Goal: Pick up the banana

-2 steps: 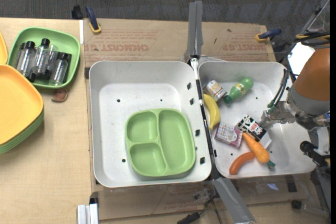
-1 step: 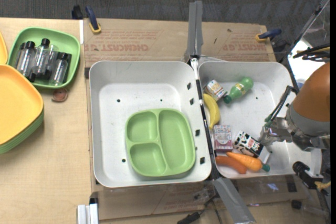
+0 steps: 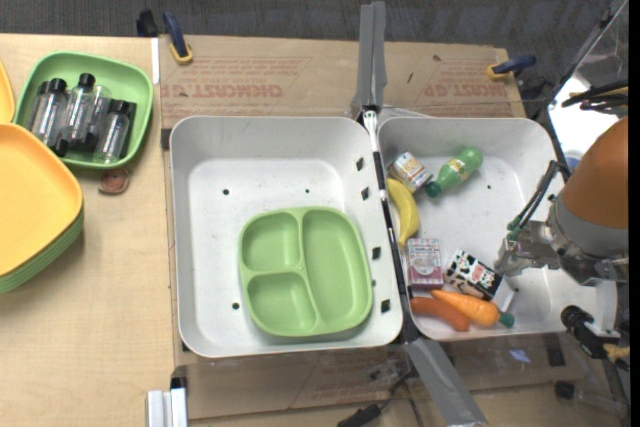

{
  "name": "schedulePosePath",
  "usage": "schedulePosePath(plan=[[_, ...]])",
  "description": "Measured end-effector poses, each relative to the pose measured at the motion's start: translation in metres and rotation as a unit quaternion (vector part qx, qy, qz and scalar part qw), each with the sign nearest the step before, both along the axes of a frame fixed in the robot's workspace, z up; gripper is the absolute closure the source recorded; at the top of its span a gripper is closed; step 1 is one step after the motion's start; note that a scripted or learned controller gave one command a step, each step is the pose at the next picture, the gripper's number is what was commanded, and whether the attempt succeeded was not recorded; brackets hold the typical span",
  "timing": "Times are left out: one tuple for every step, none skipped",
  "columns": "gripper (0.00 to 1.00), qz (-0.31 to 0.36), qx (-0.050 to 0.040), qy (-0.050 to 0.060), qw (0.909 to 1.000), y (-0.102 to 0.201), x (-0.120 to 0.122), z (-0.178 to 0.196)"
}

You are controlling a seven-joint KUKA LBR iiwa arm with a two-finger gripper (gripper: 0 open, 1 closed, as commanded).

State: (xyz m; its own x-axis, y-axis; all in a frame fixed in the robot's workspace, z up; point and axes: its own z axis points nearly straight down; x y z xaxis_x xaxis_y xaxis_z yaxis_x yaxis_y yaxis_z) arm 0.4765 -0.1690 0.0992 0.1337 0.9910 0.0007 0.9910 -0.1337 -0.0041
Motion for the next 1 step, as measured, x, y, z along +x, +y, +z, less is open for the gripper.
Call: schedulePosePath(plan=[[1.00, -0.001, 0.0000, 0.000, 1.0000, -0.0007, 0.0001, 0.0083]])
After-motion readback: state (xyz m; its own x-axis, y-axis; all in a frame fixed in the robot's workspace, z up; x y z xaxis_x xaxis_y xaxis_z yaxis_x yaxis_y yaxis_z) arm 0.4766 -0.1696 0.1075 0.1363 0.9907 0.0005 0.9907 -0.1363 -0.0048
